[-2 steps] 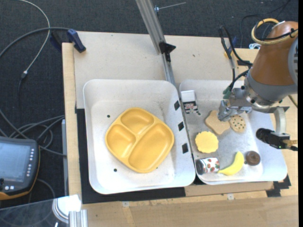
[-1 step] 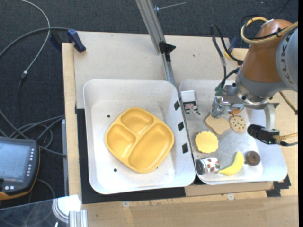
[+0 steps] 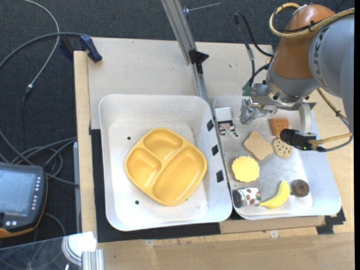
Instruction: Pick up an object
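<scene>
Gripper hangs over the right bin's far end — jaw state I cannot tell. Crowded toast and cracker may skid sideways — seemingly no clean gap.

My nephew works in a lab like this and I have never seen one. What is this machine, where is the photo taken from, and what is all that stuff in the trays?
It is a grey robot arm with an orange band, photographed from one camera above the bench. Its gripper hangs over the right bin, which holds toy food: a toast slice, a yellow disc, a banana, a small can and more. The left bin holds a yellow divided plate. I cannot see anything held.
</scene>
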`<state>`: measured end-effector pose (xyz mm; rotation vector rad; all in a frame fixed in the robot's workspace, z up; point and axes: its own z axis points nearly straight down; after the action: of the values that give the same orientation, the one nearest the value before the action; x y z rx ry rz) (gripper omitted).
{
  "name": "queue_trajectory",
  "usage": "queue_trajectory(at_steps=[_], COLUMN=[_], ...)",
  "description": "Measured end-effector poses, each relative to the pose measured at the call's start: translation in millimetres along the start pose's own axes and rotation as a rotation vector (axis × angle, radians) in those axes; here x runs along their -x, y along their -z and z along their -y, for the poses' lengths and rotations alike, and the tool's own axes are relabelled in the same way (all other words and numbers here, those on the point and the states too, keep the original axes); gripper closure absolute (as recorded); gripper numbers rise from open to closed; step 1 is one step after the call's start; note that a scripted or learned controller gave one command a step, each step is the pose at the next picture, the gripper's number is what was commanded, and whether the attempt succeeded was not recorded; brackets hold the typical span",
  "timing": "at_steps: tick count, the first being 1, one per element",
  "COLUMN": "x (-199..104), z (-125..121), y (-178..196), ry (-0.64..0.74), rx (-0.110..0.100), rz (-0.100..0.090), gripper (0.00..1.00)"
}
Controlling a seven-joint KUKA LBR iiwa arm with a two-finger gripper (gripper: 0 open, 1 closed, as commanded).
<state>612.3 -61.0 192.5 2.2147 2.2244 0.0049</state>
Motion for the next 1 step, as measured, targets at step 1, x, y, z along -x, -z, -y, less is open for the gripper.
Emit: queue_trajectory(at_steps=[1], x=[15.7], z=[-18.3], y=[0.4], ry=[-0.004], rx=[-0.002], rz=[0.001], gripper=[1.0])
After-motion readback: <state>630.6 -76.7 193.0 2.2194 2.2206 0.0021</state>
